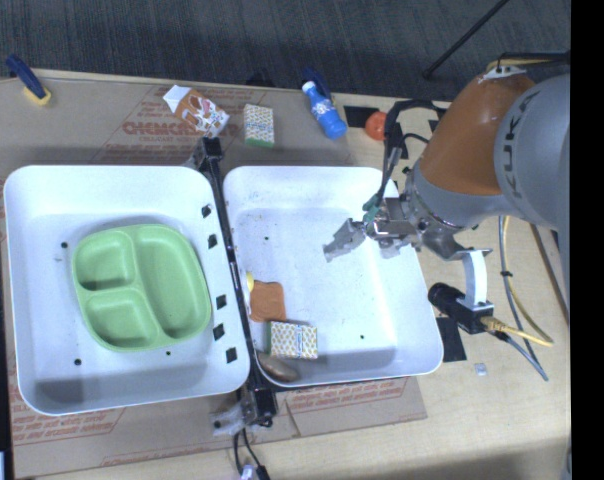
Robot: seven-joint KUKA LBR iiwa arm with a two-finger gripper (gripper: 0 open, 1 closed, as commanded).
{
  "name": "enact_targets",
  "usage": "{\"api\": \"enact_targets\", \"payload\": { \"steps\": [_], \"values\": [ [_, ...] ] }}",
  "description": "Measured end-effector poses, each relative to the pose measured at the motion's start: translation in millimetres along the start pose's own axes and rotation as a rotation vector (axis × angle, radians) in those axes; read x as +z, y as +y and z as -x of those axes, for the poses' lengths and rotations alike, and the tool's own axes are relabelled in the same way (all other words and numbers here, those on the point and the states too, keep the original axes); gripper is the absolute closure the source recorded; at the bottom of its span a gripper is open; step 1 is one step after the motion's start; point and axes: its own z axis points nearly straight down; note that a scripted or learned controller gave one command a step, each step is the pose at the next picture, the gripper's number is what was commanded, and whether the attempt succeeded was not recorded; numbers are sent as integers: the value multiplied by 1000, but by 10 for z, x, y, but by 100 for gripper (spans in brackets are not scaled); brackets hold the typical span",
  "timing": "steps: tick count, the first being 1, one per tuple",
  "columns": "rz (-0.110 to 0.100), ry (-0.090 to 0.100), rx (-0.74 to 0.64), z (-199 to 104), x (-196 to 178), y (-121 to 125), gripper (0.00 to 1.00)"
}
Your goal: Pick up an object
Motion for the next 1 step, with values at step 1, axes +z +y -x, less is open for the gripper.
{"api": "enact_targets", "payload": {
  "steps": [1],
  "values": [
    [0, 0, 0, 0, 0, 0, 0]
  ]
}}
